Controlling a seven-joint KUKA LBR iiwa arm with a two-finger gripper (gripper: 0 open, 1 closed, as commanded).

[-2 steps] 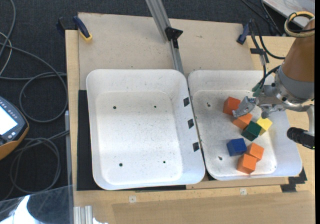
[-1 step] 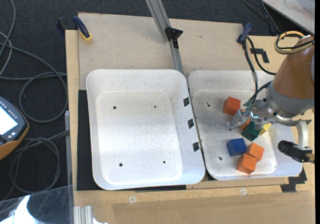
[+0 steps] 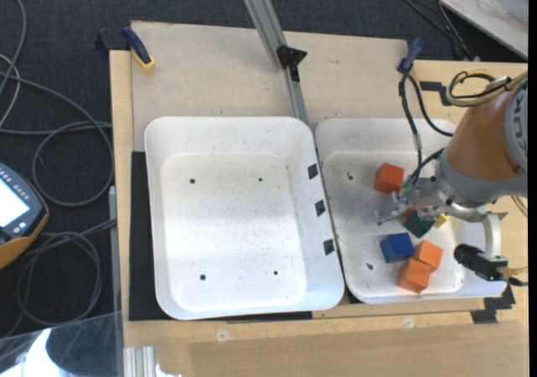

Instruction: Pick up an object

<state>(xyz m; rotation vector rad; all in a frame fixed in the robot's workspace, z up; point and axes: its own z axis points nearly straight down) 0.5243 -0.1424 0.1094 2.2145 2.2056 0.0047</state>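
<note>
My gripper (image 3: 404, 206) hangs low over the middle of the right bin (image 3: 352, 270), reaching in from the right under the arm's orange band. An orange cube (image 3: 388, 177) lies just up and left of it. A dark green block (image 3: 417, 223) sits right beneath or against the gripper's tip, with a sliver of yellow (image 3: 439, 220) beside it, partly hidden by the wrist. A blue cube (image 3: 396, 247) lies below the gripper. Two orange blocks (image 3: 430, 253) (image 3: 413, 275) rest near the bin's front edge.
The left bin (image 3: 168, 136) stands alongside, divided from the right one by their touching rims. A slanted metal pole (image 3: 268, 23) rises at the back centre. Cables run behind the right bin and over the floor at the left.
</note>
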